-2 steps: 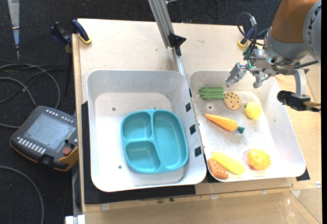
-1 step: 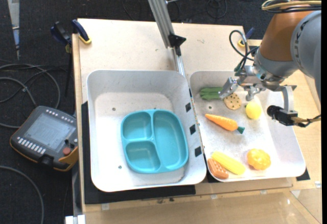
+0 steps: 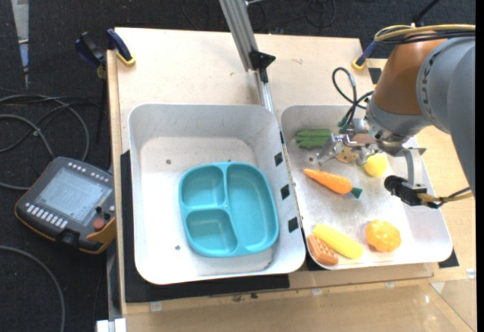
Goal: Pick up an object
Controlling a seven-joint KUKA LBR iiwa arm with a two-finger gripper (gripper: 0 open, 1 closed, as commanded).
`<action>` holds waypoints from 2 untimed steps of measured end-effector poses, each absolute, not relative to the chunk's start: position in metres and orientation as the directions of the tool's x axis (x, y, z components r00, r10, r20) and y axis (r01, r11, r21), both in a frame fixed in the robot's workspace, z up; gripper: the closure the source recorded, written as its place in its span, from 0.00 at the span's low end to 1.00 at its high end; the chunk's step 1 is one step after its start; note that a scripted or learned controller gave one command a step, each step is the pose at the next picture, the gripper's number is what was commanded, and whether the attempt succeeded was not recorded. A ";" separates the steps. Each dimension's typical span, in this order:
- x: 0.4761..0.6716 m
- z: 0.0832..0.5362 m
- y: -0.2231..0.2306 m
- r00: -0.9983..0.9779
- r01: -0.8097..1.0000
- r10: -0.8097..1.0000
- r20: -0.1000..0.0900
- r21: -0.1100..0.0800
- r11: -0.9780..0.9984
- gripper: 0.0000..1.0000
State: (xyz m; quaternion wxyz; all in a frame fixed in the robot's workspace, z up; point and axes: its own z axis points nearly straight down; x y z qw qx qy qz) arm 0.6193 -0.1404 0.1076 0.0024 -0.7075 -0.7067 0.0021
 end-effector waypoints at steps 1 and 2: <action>0.619 0.094 -0.140 0.000 1.000 1.000 0.000 -0.003 0.000 0.00; 0.620 0.106 -0.140 0.001 1.000 1.000 0.000 0.001 -0.001 1.00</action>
